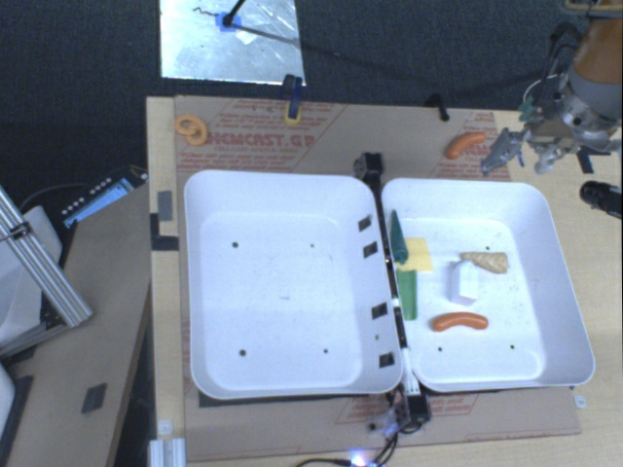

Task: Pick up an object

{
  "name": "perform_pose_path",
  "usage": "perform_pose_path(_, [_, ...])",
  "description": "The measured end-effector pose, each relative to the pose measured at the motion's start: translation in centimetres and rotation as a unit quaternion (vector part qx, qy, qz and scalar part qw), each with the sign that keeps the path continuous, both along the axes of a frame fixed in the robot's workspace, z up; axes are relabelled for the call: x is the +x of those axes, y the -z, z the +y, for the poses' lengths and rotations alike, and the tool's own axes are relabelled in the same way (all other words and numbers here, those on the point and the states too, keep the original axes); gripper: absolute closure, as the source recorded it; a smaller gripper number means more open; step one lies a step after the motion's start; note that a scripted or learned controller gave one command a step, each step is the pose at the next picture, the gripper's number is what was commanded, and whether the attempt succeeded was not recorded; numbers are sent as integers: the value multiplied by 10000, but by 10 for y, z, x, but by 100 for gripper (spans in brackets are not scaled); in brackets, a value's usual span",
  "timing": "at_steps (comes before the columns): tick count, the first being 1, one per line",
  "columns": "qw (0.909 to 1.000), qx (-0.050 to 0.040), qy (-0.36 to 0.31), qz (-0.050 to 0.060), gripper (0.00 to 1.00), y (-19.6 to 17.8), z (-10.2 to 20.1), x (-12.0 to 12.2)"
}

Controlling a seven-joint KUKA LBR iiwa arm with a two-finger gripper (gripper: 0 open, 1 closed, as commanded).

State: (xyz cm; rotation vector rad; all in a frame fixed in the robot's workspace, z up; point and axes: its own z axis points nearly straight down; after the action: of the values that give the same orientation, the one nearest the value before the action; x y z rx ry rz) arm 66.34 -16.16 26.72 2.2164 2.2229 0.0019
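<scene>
The arm (594,56) is hanging at the upper right, its gripper (521,152) spread wide, holding nothing. Below it, lower in the right bin (545,212), a sausage (459,322) is lying well apart.

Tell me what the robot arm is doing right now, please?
Two-finger gripper hovers beyond the right white bin, holding nothing. Orange sausage-shaped toy, white block, tan wedge lie untouched inside. Nothing blocking them.
</scene>
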Motion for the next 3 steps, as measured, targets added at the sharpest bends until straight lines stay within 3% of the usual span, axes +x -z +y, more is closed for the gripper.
perform_pose_path(1, [10000,-40,35,-80,0,-152,-49,-72])
perform_pose_path(2, [10000,-14,-19,-28,100,-153,-45,-69])
perform_pose_path(3, [10000,-8,-21,-53,100,-256,-9,-116])
